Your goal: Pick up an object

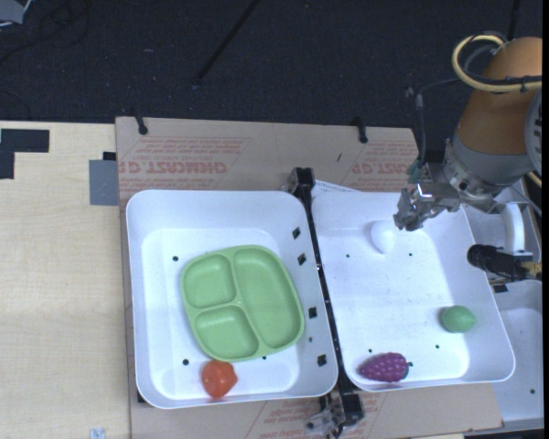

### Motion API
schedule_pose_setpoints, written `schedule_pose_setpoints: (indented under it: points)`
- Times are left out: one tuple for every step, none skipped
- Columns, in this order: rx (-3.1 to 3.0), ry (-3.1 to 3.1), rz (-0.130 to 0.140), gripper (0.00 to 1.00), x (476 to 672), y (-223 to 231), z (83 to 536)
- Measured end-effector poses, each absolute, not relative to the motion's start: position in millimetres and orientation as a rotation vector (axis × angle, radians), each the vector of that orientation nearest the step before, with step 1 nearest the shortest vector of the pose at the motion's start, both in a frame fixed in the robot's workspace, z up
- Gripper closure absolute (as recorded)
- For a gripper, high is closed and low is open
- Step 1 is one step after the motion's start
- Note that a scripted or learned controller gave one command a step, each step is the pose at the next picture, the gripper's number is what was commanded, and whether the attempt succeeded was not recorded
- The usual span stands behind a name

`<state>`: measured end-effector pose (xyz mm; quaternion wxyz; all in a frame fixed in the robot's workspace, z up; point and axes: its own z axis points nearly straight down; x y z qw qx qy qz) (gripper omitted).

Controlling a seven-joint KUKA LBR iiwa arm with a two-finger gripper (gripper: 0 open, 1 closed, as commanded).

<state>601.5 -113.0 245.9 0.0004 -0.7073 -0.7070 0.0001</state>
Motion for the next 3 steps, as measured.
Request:
schedule_pose_setpoints:
  points:
    - [-2.216,-2.222,0.002,1.00,596.7,-66,250]
    - [-2.213,-2.224,0.001,1.00,591.2,-12,253]
    - [-2.213,-2.223,0.003,1.00,583.6,39,254]
